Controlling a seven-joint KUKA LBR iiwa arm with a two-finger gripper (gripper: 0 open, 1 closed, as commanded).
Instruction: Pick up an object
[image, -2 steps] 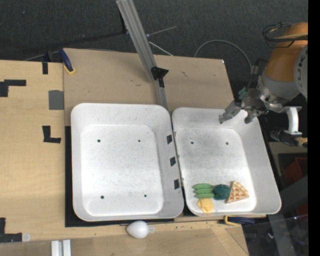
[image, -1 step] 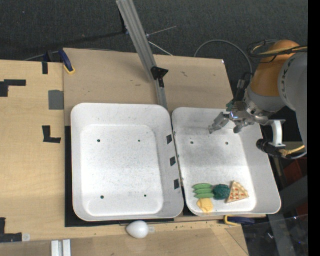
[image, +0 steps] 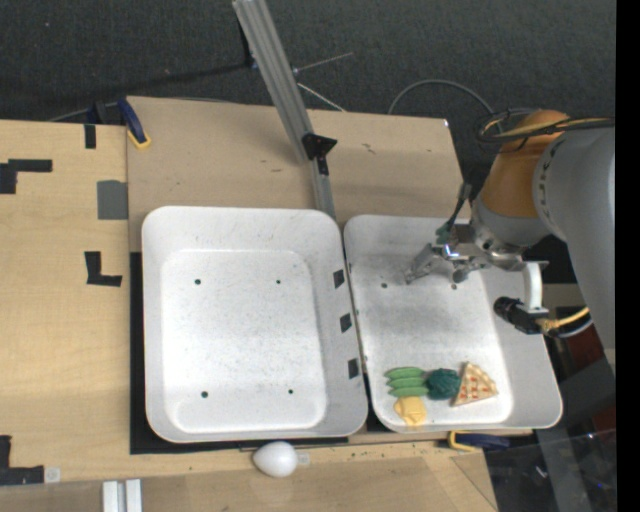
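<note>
Several toy foods lie together at the near end of the right bin (image: 520, 350): a green pea pod (image: 405, 378), a dark green broccoli piece (image: 441, 381), a pizza slice (image: 474, 384) and a yellow piece (image: 411, 408). My gripper (image: 436, 274) hangs over the far part of the same bin, well away from the foods. It is open, its two fingers are spread, and nothing sits between them.
The left bin (image: 160, 300) lies beside the right one. A white egg-shaped object (image: 275, 458) rests on the bench outside the bins, by the left bin's near edge. A slanted metal bar (image: 290, 100) reaches down toward the gap between the bins.
</note>
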